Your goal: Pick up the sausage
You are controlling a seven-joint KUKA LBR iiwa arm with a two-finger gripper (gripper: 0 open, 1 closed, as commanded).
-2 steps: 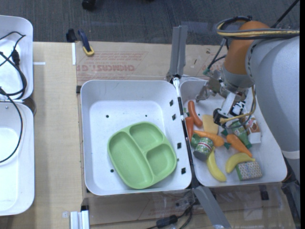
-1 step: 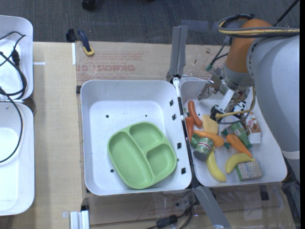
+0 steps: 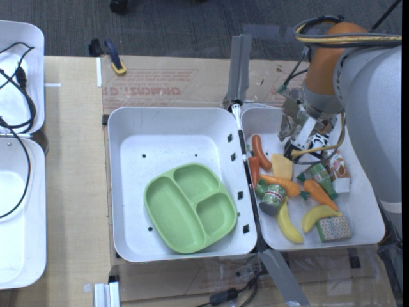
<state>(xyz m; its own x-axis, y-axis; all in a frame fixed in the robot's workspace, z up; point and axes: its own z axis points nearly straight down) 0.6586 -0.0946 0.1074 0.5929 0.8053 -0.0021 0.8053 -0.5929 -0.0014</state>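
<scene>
Hovering over the upper part of the right bin (image 3: 374, 226), the hand (image 3: 295, 133) is at the frame's right; whether it is spread or pressed together cannot be told. The sausage (image 3: 261, 152) lies near this bin's left wall, beside a carrot (image 3: 281, 184). A green divided plate (image 3: 190, 206) sits in the left bin (image 3: 128, 133).

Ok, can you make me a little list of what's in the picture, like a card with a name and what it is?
left bin: holds a green divided plate
right bin: a heap of toy food
sausage: red, lying near the right bin's left wall
bananas: two yellow, and
carrot: orange, in the heap
gripper: over the right bin's back part, holding nothing I can see
</scene>
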